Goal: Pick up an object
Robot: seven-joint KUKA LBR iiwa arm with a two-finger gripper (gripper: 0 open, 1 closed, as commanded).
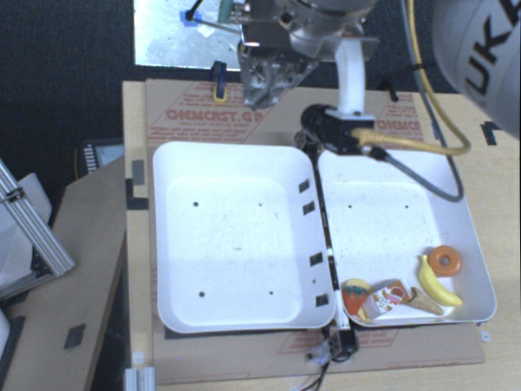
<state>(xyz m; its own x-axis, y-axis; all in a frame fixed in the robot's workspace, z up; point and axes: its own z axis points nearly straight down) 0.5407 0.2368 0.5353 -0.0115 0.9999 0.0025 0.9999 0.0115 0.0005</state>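
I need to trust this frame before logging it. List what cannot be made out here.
- Gripper, camera view: blurred and dark, so the state of the jaws cannot be told.
- Packet in the right bin: print too small to read.
- Arm: cut off by the top and right edges.

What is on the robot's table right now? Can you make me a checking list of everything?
Surface: wooden bench with two shallow white bins, the left bin and the right bin, side by side.
Job's things: banana, orange ring, red and white packet and a round orange toy, all bunched at the right bin's near edge.
Clutter: a small yellow and blue clip on the bench behind the left bin.
Gripper: gripper up high, behind the bins, away from the toys.
Cables: yellow cable and grey cable over the right bin's far side.
Surroundings: dark floor, metal frame at left.
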